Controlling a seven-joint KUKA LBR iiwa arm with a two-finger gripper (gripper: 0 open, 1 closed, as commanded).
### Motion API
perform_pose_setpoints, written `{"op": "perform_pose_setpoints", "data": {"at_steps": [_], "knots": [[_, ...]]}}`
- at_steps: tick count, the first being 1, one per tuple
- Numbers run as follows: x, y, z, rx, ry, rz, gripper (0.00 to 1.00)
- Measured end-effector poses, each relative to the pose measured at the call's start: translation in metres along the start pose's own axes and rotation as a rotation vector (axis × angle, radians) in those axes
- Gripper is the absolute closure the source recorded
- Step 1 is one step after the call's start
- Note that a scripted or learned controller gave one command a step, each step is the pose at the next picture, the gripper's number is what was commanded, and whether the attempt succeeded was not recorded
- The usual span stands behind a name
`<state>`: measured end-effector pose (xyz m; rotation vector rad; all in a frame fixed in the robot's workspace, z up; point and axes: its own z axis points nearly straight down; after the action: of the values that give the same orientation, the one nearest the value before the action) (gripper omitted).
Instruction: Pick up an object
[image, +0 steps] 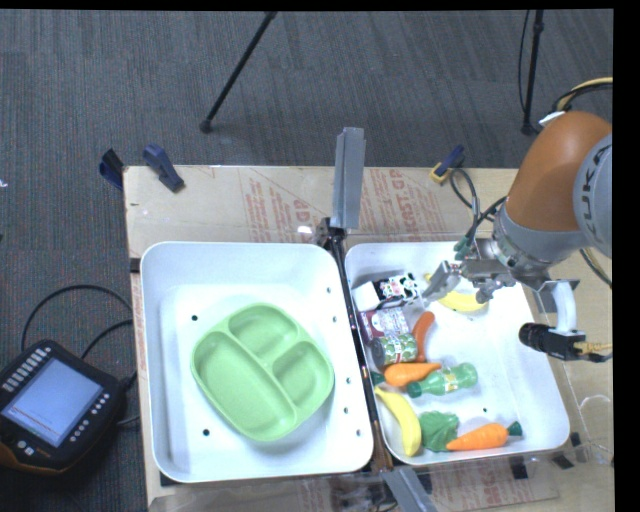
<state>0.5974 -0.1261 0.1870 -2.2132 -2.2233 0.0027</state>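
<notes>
The grey two-finger gripper (462, 282) hangs over the right white bin's (540, 385) far edge, its jaws spread wide above a yellow plastic banana (463, 301). Toy carrots, a green bottle (446, 380) and a black-and-white carton (398, 289) crowd the bin's left side. The counter's cardboard (262, 200) bears red print I can't read.

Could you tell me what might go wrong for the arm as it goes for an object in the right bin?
The gripper sits over a yellow piece near the right bin's back wall, so a descent there could graze the wall. The other toys are packed tight on the bin's left side: the red chili, carrot, green bottle and banana touch or overlap, so a grasp there could catch two at once or push one aside.
</notes>
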Motion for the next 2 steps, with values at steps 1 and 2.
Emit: {"op": "perform_pose_setpoints", "data": {"at_steps": [1,2], "knots": [[-0.016,0.022,0.1,-0.002,-0.001,-0.103,0.0],[-0.042,0.012,0.099,-0.002,-0.001,-0.381,0.0]]}}
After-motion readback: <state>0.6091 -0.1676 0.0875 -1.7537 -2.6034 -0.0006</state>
